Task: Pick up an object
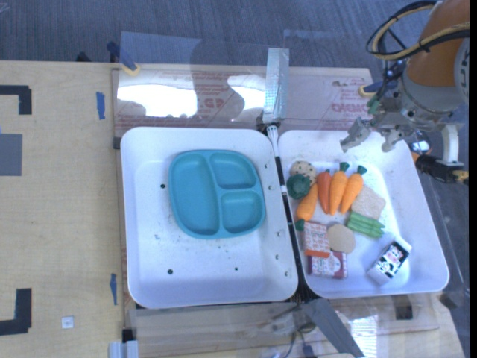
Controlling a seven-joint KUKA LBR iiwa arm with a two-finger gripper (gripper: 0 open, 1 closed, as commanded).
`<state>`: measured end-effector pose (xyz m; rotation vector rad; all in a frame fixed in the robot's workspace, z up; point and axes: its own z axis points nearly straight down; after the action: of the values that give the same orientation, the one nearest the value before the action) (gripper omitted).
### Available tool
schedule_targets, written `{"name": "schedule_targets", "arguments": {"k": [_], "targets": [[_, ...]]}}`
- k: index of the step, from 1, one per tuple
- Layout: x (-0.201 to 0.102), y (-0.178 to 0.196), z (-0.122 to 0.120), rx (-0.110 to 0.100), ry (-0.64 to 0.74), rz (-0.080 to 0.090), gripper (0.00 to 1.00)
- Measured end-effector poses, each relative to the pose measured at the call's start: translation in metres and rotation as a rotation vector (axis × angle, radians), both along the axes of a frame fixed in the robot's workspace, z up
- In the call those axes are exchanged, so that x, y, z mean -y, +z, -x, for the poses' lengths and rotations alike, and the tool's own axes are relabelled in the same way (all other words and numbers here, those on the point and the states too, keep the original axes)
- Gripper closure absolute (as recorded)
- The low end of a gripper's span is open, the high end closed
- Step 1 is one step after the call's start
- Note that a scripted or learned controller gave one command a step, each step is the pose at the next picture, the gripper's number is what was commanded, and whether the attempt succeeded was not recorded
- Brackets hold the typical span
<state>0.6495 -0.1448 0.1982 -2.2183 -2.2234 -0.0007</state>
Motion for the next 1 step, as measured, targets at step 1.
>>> {"name": "schedule_targets", "arguments": {"k": [1], "targets": [[0.0021,-0.0861,0.0124,0.021,0.223,0.007,0.0]]}}
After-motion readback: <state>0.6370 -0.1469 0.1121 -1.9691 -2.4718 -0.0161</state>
